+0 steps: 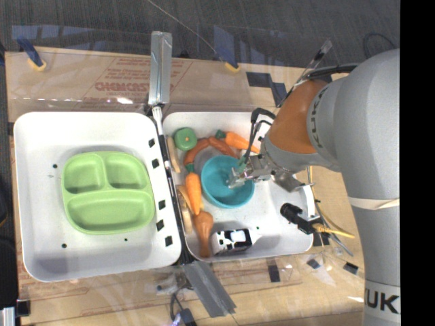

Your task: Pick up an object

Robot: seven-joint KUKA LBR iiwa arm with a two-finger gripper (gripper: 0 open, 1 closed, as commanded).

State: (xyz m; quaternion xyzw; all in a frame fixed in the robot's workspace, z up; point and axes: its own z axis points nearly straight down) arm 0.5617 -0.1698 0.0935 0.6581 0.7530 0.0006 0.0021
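We see a lime-green divided plate (107,191) in a white bin (30,202), a teal bowl (219,179), orange carrots (194,191), a green round piece (184,138), a black-and-white toy car (232,240), the grey arm (360,114) with its orange band (293,124).

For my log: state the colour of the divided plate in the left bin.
Light green; the divided plate shows clearly in the camera view.

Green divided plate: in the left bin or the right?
Left bin. The green divided plate lies flat on the left bin's floor, compartments up.
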